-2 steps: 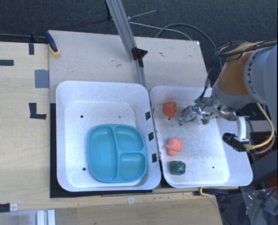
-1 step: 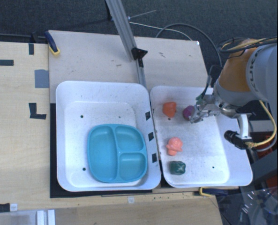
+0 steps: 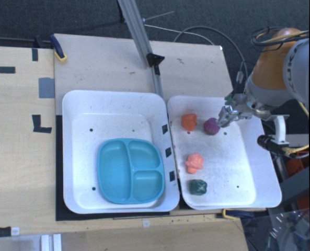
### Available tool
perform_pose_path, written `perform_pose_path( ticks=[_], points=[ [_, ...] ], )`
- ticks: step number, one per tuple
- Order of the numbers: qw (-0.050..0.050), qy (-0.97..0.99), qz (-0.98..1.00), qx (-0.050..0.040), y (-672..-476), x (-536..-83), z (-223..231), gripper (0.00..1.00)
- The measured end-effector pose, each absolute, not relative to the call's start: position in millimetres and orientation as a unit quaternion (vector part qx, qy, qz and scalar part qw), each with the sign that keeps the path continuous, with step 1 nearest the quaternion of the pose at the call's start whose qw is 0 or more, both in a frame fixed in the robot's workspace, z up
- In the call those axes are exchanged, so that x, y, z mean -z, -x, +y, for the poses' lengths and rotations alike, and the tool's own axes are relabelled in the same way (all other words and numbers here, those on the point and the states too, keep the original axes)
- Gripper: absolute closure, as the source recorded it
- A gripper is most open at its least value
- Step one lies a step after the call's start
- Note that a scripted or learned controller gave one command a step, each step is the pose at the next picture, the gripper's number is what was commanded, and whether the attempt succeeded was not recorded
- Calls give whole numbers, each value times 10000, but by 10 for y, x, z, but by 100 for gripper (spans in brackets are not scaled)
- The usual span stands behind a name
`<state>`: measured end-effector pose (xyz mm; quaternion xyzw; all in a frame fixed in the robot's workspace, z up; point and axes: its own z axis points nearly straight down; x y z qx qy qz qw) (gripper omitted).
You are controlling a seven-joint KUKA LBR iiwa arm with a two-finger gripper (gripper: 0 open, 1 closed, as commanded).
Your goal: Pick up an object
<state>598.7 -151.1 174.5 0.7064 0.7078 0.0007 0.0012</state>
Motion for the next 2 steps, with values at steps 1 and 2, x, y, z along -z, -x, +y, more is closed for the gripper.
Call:
perform_pose_path(
  ticks=[1,2],
  points=[
    [15,-7065,7077,-9,-5948,-2182,-1511,100],
    [27,-7067,7075,-12,-5908,-2751,-1597,100]
  ],
)
